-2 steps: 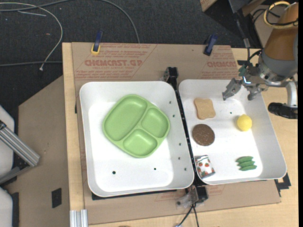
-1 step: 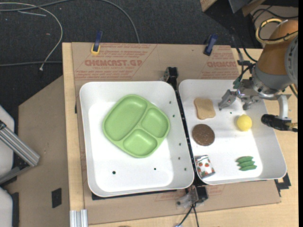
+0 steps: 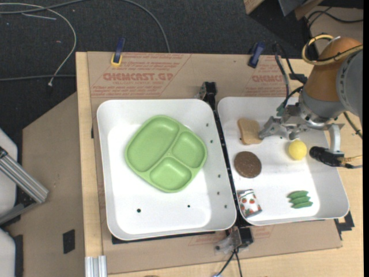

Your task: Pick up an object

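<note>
two shallow white bins sit side by side on a cardboard-covered bench. the left white bin (image 3: 115, 212), filling the centre-left of the frame, holds a light green plastic plate with three compartments (image 3: 166, 153), lying tilted near its middle. the right white bin (image 3: 331, 203) holds five small things: a tan slice of toy bread (image 3: 248, 131) near its upper left, a round dark brown cookie-like disc (image 3: 248, 164) just below that, a small white can with red print (image 3: 249, 202) at its lower left edge, a yellow ball (image 3: 297, 150) near the middle right, and a green pea pod (image 3: 300, 199) at lower right. the grey arm's two-finger gripper (image 3: 278, 127) hangs over the upper part of the right bin, between bread and ball; i cannot tell how its claw stands, and nothing shows within it.
</note>
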Motion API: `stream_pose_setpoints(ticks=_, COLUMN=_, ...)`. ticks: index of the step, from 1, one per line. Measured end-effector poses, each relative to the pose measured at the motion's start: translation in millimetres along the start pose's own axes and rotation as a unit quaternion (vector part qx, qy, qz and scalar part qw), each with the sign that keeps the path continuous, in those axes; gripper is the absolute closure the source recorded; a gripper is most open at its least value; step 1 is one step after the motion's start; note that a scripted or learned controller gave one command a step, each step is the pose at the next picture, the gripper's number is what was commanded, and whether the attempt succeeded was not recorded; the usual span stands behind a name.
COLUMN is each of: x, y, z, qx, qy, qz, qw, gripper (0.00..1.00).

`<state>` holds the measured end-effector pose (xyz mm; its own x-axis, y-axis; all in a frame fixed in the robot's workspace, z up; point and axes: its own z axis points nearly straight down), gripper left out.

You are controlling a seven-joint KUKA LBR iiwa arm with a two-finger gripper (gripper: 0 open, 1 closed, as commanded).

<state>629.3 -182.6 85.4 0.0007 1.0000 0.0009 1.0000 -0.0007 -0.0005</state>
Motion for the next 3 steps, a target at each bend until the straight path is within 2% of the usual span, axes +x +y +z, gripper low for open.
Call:
stream_pose_setpoints(ticks=1, x=0.0, y=1.5, z=-13.4, qx=-0.002, qy=-0.001, qz=-0.001, qw=1.0, gripper=1.0)
stream_pose_setpoints(ticks=3, x=10.5, y=17.1, z=-121.0, qx=-0.003, qy=-0.001, qz=-0.001, qw=1.0, gripper=1.0)
